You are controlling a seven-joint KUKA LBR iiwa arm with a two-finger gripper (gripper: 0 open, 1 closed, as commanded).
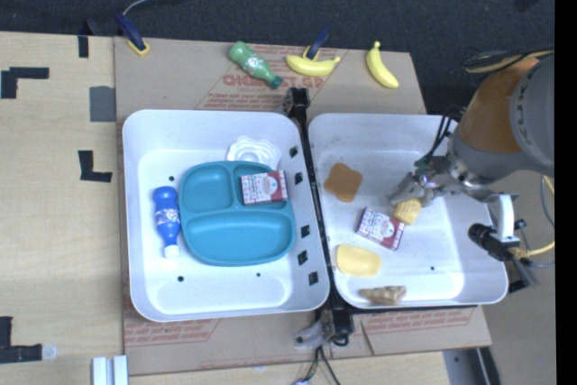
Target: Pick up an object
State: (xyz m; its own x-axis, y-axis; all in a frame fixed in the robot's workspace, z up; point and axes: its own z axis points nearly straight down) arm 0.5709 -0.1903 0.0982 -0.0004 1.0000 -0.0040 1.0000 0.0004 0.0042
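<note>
My gripper [413,191] hangs low over the middle of the right bin [451,140], reaching in from the right. A small pale yellow object [407,212] lies right at its tip, touching or just below it. A red and white carton [380,227] sits just left of that. A brown piece [343,181] lies further left, near the divider. Toward the front of the bin are a yellow lump [358,261] and a tan item [383,293].
The left bin [144,284] holds a blue divided tray [236,225] with a red carton [263,187] on it, a blue bottle [166,219] and a white item [252,149]. Behind the bins lie a green bottle [254,64] and two bananas [312,64] [381,67].
</note>
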